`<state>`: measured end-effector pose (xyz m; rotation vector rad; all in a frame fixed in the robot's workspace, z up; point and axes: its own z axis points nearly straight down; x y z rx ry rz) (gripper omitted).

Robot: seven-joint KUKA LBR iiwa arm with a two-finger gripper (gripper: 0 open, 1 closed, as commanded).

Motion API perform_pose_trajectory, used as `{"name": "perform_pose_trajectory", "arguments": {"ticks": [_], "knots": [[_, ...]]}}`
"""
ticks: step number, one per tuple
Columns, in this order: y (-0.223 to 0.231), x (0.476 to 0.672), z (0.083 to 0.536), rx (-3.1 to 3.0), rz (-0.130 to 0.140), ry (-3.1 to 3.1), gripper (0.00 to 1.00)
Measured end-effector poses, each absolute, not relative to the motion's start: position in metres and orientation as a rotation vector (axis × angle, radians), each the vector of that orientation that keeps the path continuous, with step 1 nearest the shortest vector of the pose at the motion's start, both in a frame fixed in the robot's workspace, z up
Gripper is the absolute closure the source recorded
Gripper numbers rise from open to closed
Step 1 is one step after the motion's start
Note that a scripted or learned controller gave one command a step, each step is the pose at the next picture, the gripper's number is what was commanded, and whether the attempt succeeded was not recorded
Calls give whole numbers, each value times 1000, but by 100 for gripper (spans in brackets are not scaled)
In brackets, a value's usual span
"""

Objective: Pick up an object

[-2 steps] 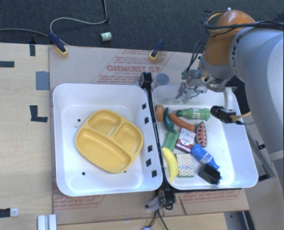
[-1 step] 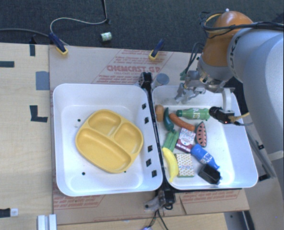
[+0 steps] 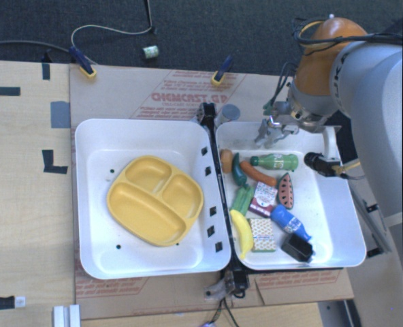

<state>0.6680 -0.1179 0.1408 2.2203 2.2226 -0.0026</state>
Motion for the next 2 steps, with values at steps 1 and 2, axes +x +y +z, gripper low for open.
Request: {"name": "perform_pose_trajectory", "arguments": {"ticks": [1, 2], "knots": [[-98, 668, 138, 2221, -2, 2223, 100], [-102, 669, 166, 2219, 0, 2223, 100]]}}
